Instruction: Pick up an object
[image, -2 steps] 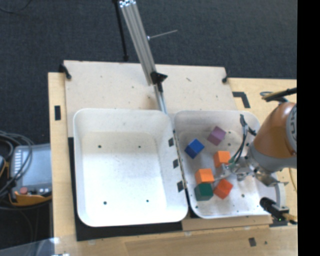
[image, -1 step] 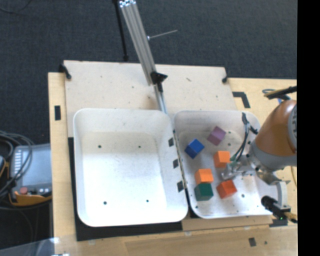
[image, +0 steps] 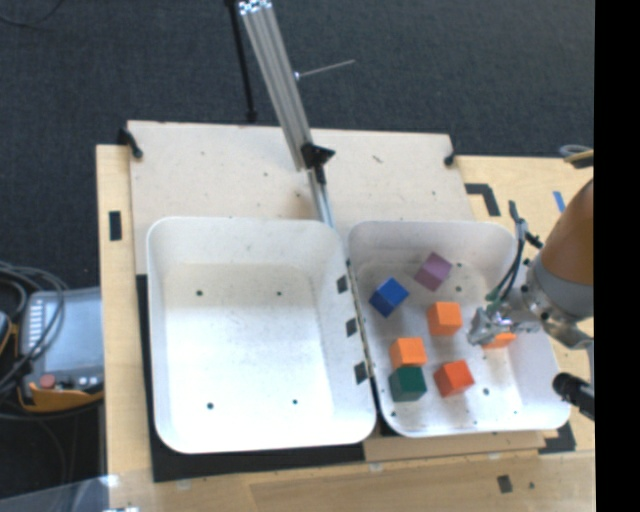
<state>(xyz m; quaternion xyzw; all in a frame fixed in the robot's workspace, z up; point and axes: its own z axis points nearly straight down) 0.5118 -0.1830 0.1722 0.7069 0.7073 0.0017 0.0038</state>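
Towering aluminium mast (image: 283, 85) is leaning across the top as the arm (image: 572, 250) is working over the right bin (image: 420, 238).

Left bin (image: 170, 240) is sitting alongside while all the action is happening on the right. Gripper (image: 490, 331) is hovering low at that bin's right side, right on top of a small orange block (image: 503, 340) peeking out beside it. It looks like the grasp step is in hand; whether the fingers are released or clenched, I cannot tell. Next move is calling for a clean close on that block, then a straight lift. Waiting further left, apart from the gripper: orange cube (image: 445, 317), purple cube (image: 434, 270), blue cube (image: 390, 296), another orange cube (image: 408, 351), green cube (image: 407, 382), red-orange cube (image: 455, 377).
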